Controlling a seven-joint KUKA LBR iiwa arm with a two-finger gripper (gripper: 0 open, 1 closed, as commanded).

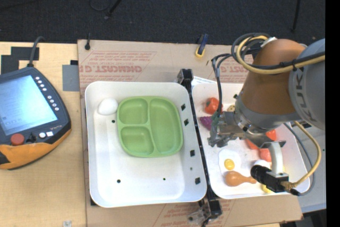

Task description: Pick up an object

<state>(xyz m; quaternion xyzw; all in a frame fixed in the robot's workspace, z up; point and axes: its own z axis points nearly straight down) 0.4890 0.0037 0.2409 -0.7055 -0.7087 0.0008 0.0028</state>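
Observation:
My gripper [217, 134] hangs low over the left part of the right bin [303, 181], beneath the orange band of the arm. A purple thing [204, 122] lies just left of it, close to the bin's left wall. A red-orange piece [212, 104] sits a little beyond it. A toy fried egg [229, 161] and an orange pear-shaped thing [237, 179] lie nearer the front. More red-orange pieces [263, 152] show under the arm, partly hidden by it. Nothing can be made out between the gripper's tips.
The left bin [138, 183] holds a green divided plate [150, 126] and a white egg-shaped ball [107, 106] at its back left corner. A teach pendant [29, 111] lies on the bench at far left. A black divider [194, 130] separates the bins.

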